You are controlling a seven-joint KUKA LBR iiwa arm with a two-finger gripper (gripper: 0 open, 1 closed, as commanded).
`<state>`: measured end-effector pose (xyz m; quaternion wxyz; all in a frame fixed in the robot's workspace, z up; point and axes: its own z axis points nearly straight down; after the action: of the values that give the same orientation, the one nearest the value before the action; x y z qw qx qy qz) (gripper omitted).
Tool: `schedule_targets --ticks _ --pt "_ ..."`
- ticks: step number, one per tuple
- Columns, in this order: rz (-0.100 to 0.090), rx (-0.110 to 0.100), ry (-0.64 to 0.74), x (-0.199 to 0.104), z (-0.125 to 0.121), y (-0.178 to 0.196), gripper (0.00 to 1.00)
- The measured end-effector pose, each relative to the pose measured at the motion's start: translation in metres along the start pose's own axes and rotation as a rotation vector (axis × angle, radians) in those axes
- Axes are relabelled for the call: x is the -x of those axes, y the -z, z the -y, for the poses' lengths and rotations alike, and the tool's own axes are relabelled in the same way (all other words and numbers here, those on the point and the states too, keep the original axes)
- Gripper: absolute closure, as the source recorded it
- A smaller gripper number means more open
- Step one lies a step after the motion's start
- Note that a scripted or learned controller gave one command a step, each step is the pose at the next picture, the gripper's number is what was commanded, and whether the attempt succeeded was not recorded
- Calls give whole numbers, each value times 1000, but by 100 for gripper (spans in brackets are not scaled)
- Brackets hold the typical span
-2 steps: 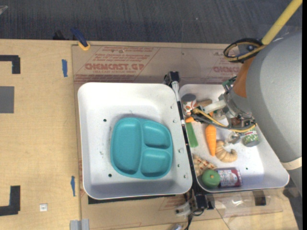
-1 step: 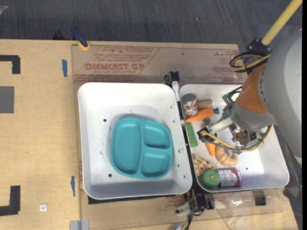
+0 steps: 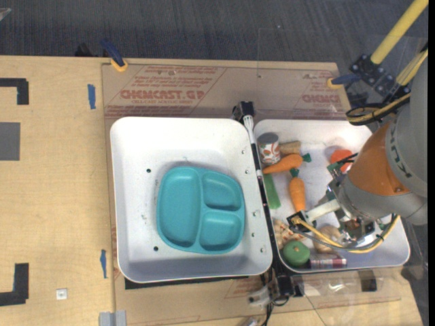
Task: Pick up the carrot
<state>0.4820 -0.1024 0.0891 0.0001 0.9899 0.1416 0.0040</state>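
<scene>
Green and round, a toy vegetable [image 3: 297, 252] sits at the near edge of the right bin [image 3: 401, 246], with a pink tube [image 3: 327, 262] just beside it. Above these hangs the gripper [image 3: 336, 219], wrapped in cables; I cannot tell whether it is open or closed, and nothing shows in its hold.

Just to the gripper's left in the camera view, and a little farther back, lies the carrot [image 3: 297, 193], flat on the bin floor, leafy end pointing away. It looks like a light, stiff plastic toy, smooth and tapered, so it would probably slip if pinched near the tip. The thick middle, taken across its width, seems the safest hold.

Farther back a second carrot [image 3: 287, 162] lies crosswise, near a small can [image 3: 269, 145]. The left bin [image 3: 129, 182] on the worktop [image 3: 54, 182] holds a teal tray [image 3: 201, 209].
</scene>
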Motion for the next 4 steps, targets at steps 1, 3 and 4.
schedule_targets --ticks 1,3,4 --pt "6 3 -83 -48 -13 -1 0" --pt "0 3 -14 -19 4 11 100" --pt "2 2 -15 -18 4 10 0"
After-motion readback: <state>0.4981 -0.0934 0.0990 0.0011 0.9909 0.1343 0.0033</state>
